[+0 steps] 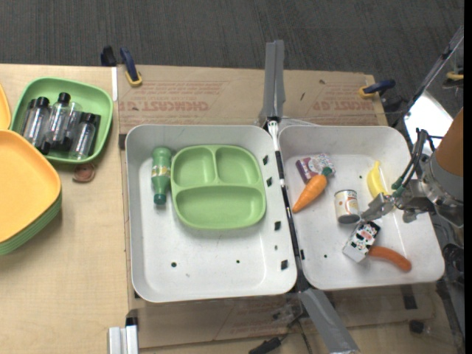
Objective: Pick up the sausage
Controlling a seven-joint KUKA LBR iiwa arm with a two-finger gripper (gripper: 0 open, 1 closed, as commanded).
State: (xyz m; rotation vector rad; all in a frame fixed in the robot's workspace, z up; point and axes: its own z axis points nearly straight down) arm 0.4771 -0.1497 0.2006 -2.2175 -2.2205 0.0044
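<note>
We see the gripper (377, 206) low in the right bin (324, 271), its fingers (371, 209) slightly parted with nothing between them. The sausage (391, 257) lies just below those fingers, its end touching a small carton (362, 240) directly beneath them.

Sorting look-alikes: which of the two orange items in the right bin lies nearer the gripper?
The sausage, plain orange-red by the bin's front right, below the gripper. The carrot has a green top and lies farther left.
</note>
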